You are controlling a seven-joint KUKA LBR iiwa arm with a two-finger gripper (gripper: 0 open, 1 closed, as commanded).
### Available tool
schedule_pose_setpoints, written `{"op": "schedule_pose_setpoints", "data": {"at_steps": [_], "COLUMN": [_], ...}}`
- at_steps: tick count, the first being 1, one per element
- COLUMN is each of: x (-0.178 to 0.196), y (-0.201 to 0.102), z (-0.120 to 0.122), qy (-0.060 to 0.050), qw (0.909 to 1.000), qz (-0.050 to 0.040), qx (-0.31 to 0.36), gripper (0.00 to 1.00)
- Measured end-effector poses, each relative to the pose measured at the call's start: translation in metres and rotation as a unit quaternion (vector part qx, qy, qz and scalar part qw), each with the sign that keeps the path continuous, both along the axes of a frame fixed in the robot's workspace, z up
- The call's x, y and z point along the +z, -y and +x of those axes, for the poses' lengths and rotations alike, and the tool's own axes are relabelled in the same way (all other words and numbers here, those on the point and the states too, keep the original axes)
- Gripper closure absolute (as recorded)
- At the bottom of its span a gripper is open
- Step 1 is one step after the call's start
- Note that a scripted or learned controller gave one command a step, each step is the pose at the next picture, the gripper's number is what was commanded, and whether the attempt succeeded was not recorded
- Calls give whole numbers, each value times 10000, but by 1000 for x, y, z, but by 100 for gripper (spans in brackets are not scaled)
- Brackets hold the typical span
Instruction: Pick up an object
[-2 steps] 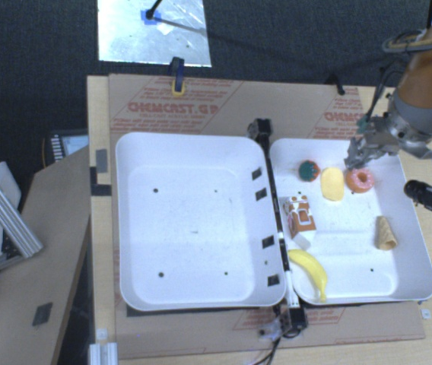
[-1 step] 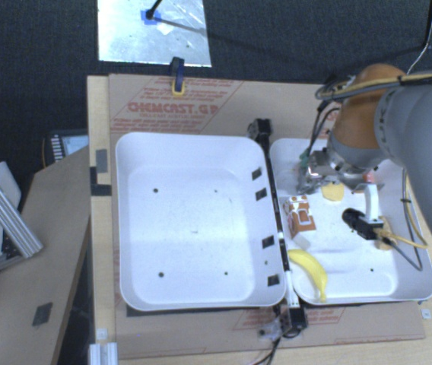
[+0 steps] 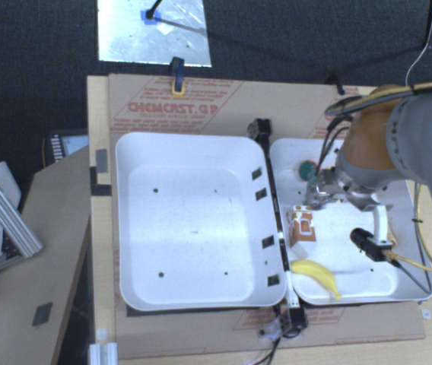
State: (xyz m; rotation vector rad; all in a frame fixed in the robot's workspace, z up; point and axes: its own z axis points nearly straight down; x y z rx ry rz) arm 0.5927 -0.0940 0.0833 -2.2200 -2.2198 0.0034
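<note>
1. An orange-and-white block (image 3: 302, 225) is seen on the floor of the right bin (image 3: 347, 263), close to the bin's left wall.
2. A banana (image 3: 316, 276) is laid nearer the camera than the block, in the bin's near left corner, apart from the block.
3. A teal ball (image 3: 307, 171) is found farther back, near the same left wall.
4. The gripper (image 3: 319, 194) is placed between the ball and the block, low over the bin floor; nothing is seen to be held in it, and whether it is released or clenched cannot be told.
5. The grey arm (image 3: 398, 139) is extended in from the right, over the bin's far side.
6. The left bin (image 3: 193, 226) is set just beside the right one, and both are carried on a cardboard sheet (image 3: 178, 106).
</note>
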Motion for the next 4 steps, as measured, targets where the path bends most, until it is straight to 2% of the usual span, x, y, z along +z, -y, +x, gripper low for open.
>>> {"op": "schedule_pose_setpoints", "data": {"at_steps": [1, 2, 4], "x": [109, 113, 134], "y": [-69, -64, -64], "z": [47, 44, 46], "qy": [91, 45, 69], "qw": [9999, 10000, 10000], "qz": [8, -1, -2], "qx": [62, 32, 70], "gripper": [100, 100, 100]}}
